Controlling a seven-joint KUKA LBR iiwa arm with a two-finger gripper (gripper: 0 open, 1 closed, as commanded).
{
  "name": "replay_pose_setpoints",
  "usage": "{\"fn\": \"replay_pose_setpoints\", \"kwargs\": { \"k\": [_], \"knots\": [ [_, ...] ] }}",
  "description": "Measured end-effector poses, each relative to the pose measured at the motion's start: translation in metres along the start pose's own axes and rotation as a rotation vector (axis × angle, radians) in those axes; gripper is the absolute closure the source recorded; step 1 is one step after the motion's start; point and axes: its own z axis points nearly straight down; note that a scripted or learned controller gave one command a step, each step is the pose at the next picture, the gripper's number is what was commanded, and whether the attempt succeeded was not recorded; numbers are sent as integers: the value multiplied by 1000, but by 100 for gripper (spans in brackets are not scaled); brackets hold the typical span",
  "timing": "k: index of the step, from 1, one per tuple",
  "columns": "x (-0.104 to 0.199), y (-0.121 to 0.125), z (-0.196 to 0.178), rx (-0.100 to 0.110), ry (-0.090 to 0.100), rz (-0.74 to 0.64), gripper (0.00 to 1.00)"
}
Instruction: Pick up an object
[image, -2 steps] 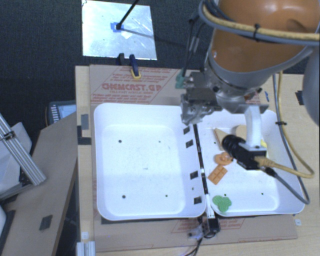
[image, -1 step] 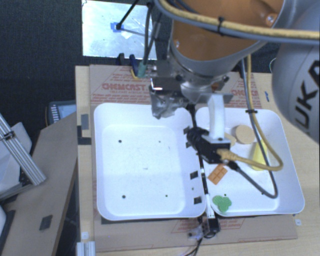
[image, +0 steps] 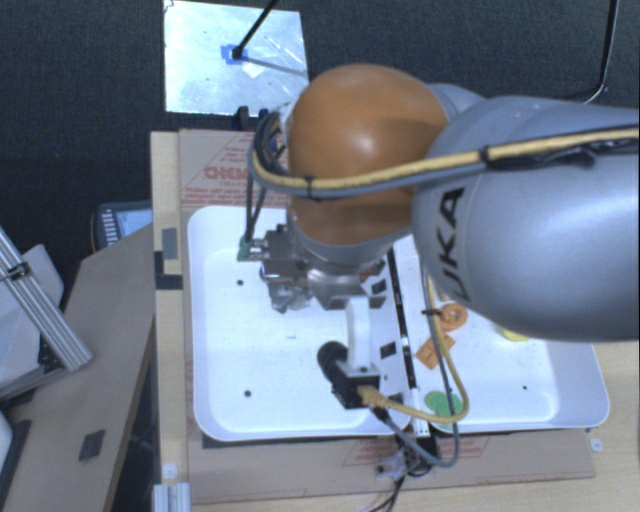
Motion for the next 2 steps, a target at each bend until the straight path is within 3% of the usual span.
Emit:
{"fn": "replay_pose_setpoints", "kwargs": {
  "k": [1, 2],
  "knots": [
    [-1, 1, 130, 1, 0, 1, 100],
    [-44, 4, 47, -21, 8, 4, 100]
  ]
}}
